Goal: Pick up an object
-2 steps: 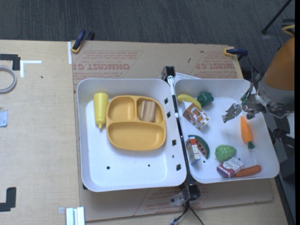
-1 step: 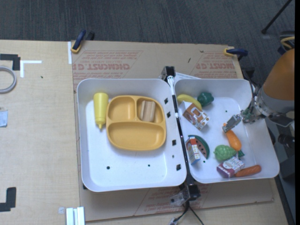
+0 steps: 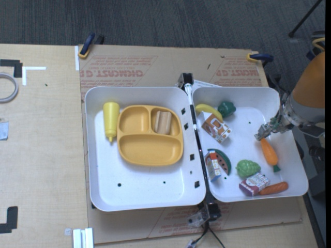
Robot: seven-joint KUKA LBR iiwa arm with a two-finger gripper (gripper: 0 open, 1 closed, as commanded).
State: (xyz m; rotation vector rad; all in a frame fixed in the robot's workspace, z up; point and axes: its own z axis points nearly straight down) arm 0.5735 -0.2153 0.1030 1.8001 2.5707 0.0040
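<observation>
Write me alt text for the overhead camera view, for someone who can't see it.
A grey robot arm reaches in from the right, its tool low in the right white bin just above an orange toy carrot. That bin also holds a banana, lettuce and small cartons; the left white bin holds a yellow divided tray and a yellow bottle.

A robotics test lab: two shallow white bins (image 3: 150, 200) sit side by side on a cardboard sheet (image 3: 155, 68) held to a pale wooden bench (image 3: 41, 154) by blue-and-yellow clamps (image 3: 87, 44) at the upper edge. Grey carpet (image 3: 155, 9) fills the top of the frame; plastic toy food (image 3: 269, 152) lies in the right-hand bin, and a grey-and-orange arm (image 3: 310, 87) enters at right.
</observation>
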